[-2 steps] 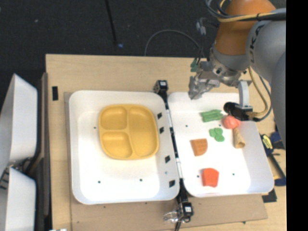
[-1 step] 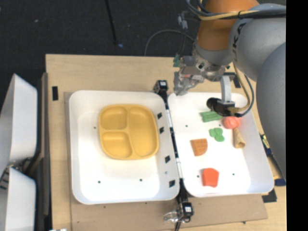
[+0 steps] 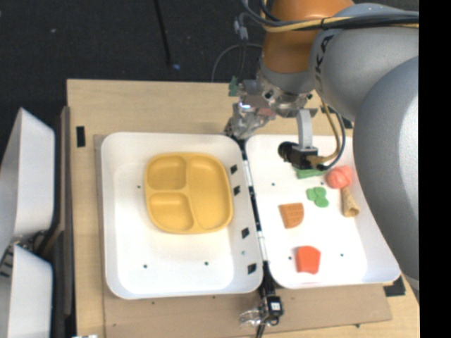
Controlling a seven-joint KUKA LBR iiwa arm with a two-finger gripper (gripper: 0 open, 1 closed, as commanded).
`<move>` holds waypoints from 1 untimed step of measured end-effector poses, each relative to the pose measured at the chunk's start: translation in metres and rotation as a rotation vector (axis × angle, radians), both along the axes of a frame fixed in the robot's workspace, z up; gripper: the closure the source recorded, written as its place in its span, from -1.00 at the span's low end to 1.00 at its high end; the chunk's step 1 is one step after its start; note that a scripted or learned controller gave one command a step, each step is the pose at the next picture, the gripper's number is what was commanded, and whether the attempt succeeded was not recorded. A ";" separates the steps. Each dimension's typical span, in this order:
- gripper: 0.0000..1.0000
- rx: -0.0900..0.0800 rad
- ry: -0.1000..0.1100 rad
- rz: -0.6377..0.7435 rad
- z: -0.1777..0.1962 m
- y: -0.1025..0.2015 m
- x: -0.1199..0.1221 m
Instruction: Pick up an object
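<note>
My gripper (image 3: 242, 124) hangs over the far rim where the two white bins meet, under the orange band of the arm. Nothing shows between it and the bins. In the right bin (image 3: 366, 259) lie an orange-brown wedge (image 3: 291, 214), a red-orange block (image 3: 307, 258), a small green piece (image 3: 317, 196), a pink-red rounded thing (image 3: 340, 177) and a tan stick-like thing (image 3: 349, 203). All of them lie nearer and to the right of the gripper, apart from it.
A yellow divided plate (image 3: 189, 191) lies in the middle of the left bin (image 3: 120, 259). A flat green scrap (image 3: 308, 173) lies near the far side of the right bin. The grey arm covers the right bin's far right corner.
</note>
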State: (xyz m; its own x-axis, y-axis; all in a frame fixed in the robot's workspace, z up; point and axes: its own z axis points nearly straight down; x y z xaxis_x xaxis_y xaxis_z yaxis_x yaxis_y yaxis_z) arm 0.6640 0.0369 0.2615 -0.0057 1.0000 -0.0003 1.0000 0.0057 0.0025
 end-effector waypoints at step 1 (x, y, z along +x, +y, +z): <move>1.00 0.000 0.002 0.001 -0.022 0.051 0.012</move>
